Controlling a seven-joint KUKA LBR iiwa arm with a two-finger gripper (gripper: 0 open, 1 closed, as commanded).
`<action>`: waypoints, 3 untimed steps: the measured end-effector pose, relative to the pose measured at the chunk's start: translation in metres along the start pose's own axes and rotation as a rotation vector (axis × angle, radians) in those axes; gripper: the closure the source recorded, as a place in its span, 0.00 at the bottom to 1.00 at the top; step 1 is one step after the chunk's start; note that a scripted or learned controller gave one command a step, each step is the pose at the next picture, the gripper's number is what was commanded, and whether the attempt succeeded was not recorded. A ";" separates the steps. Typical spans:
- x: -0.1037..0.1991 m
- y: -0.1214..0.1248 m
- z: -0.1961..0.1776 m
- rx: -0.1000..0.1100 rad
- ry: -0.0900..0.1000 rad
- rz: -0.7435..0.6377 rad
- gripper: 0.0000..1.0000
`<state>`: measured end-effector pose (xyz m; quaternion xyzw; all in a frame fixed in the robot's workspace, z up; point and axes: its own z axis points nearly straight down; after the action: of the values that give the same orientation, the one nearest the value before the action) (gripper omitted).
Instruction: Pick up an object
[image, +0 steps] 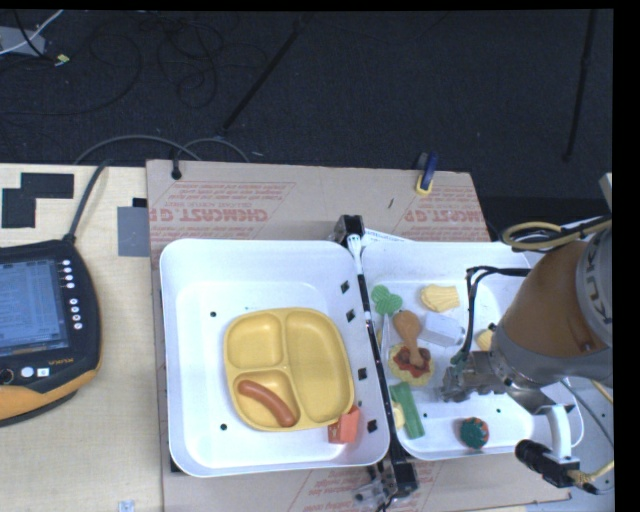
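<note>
Round green and red toy ball (473, 431) is seen nearest, at the front of the right white bin (480, 255). Just behind it, the dark hand (462, 380) is held low over the bin floor; whether it is spread or pressed together cannot be told. Nothing is seen pinched, so the pick is judged not yet done. A long green stick (407, 409) is laid beside the hand, its long side pointing front to back.
</note>
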<state>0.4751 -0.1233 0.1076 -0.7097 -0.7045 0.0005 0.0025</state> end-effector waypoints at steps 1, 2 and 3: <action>-0.001 0.000 -0.009 0.002 0.001 0.002 1.00; -0.049 0.019 0.021 0.000 0.001 -0.007 1.00; -0.049 0.018 0.009 0.000 0.001 -0.007 1.00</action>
<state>0.4930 -0.1724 0.0986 -0.7073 -0.7070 -0.0002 0.0029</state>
